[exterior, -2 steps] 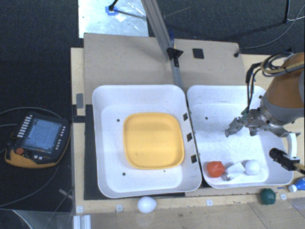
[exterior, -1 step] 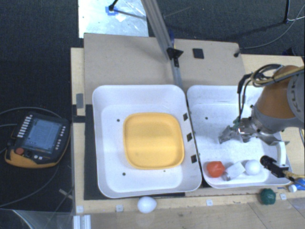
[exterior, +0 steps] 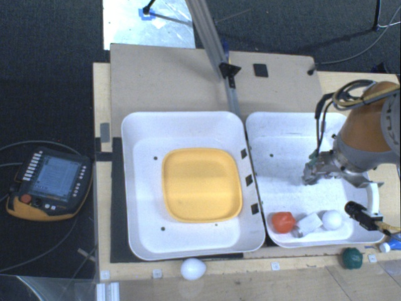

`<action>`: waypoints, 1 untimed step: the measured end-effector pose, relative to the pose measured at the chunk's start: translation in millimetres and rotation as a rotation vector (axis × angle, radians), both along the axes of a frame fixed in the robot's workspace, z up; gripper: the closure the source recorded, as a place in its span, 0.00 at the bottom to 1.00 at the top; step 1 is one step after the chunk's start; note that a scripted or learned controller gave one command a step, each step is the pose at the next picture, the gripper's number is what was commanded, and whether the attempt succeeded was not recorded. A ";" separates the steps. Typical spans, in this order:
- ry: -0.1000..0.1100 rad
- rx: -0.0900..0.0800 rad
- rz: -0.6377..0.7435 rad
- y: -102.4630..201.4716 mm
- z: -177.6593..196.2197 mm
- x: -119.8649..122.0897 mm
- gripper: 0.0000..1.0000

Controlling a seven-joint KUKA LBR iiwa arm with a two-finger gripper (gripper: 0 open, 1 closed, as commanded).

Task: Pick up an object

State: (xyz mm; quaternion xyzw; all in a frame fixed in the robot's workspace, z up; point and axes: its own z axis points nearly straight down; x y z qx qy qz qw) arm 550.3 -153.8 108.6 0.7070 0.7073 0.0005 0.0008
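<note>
In the right bin a red ball-like object lies at the front edge. Beside it are a small white block and a white ball. My gripper hangs low over the right bin's middle, above and behind these objects, at the end of the orange-banded wrist. Nothing shows between its fingers. A yellow square plate lies flat in the left bin.
A white egg-shaped object and a dark green ball lie on the bench in front of the bins. A teach pendant sits on the floor at left. A metal pole slants over the back board.
</note>
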 end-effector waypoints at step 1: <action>-0.004 -0.001 0.001 2.1 58.9 9.3 1.00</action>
